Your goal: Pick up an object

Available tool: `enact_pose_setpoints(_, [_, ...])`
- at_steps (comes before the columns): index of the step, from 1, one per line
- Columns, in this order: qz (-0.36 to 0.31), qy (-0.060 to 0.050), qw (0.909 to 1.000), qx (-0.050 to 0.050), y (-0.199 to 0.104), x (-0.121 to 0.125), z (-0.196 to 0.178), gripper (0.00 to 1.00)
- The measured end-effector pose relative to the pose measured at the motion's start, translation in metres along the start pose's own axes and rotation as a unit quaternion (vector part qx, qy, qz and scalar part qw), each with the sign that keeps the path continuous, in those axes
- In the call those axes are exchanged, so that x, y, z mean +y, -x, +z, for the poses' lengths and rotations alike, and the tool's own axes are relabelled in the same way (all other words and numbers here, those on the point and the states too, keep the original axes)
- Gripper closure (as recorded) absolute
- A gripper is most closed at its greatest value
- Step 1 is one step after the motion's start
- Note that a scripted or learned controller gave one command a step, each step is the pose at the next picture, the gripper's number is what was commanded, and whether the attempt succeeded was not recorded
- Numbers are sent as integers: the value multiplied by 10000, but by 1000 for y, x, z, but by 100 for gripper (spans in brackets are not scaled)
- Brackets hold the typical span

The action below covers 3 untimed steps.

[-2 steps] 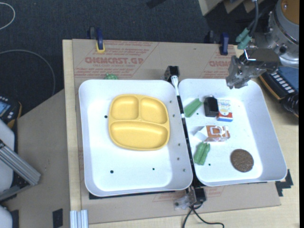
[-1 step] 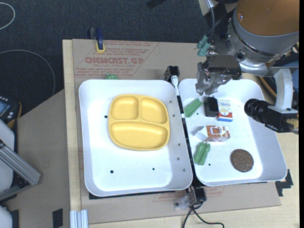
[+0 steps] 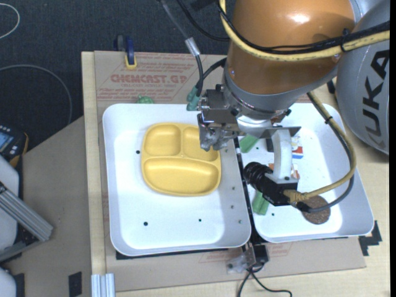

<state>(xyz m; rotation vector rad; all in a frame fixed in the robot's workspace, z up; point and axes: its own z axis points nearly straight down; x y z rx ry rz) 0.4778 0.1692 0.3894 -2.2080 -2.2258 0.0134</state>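
Observation:
A yellow divided plate [image 3: 176, 163] lies in the left white bin [image 3: 124, 184], toward its upper right. My gripper [image 3: 210, 138] hangs under the big orange wrist band, over the plate's right rim near the wall between the two bins. Nothing can be seen held in it. In the right bin [image 3: 346, 221], partly hidden by the arm, lie a green piece [image 3: 249, 143], another green piece [image 3: 260, 205], a brown round disc [image 3: 318, 213] and a white item with red and blue marks [image 3: 296, 154].
A black hose fitting [image 3: 267, 185] and a tan cable [image 3: 337, 181] from the arm hang over the right bin. A cardboard sheet [image 3: 148, 76] lies under both bins, with a blue-and-yellow clamp [image 3: 129, 51] at its far edge. Dark floor surrounds the bench.

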Motion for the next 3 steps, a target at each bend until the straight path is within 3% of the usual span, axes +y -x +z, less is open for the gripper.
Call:
enact_pose_setpoints(1, [36,65,10000,13,4,2,-16,100])
enact_pose_setpoints(2, [74,4,10000,-10,63,1,50,100])
enact_pose_setpoints(3, [9,97,9999,29,9,1,-23,100])
